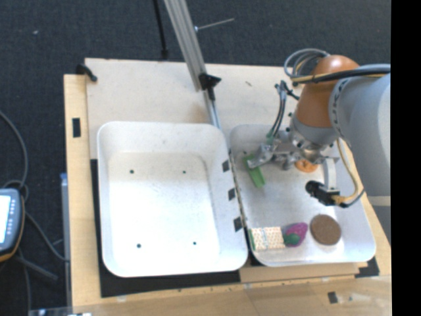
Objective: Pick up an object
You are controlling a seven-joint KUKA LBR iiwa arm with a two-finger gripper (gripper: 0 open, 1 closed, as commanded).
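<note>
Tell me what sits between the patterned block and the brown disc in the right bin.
In the camera view, a purple and green object lies between the patterned block and the brown disc, along the right bin's near edge.

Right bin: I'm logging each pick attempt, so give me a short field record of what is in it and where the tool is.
right bin: holds the loose items
near edge, left to right: patterned block, purple and green object, brown disc
green object: upper left part of the bin
orange object: partly hidden under the arm
tool: over the upper left part, next to the green object
left bin: beside the right bin
</note>
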